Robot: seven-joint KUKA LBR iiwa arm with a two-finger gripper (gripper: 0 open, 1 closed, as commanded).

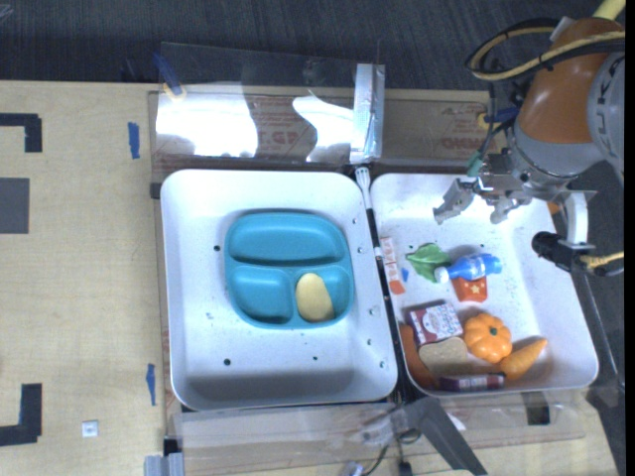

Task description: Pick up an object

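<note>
My gripper point(473, 206) hangs over the far part of the right bin point(556, 310), open, with nothing between its fingers. Closer to the camera in that bin lie a green leafy piece point(428, 259), a blue bottle point(472, 266) and a small red box point(470, 289), all apart from the gripper. Further toward the front sit a small orange pumpkin point(487, 335), a brown packet point(434, 319), a slice of bread point(443, 353), an orange carrot-like piece point(525, 356) and a dark red bar point(466, 380).
The left bin point(189, 266) holds a blue divided plate point(283, 256) with a yellow egg-shaped item point(314, 297) in one compartment. A small orange-and-white packet point(390, 265) lies by the right bin's left wall. A clear plastic panel point(268, 117) stands behind the bins.
</note>
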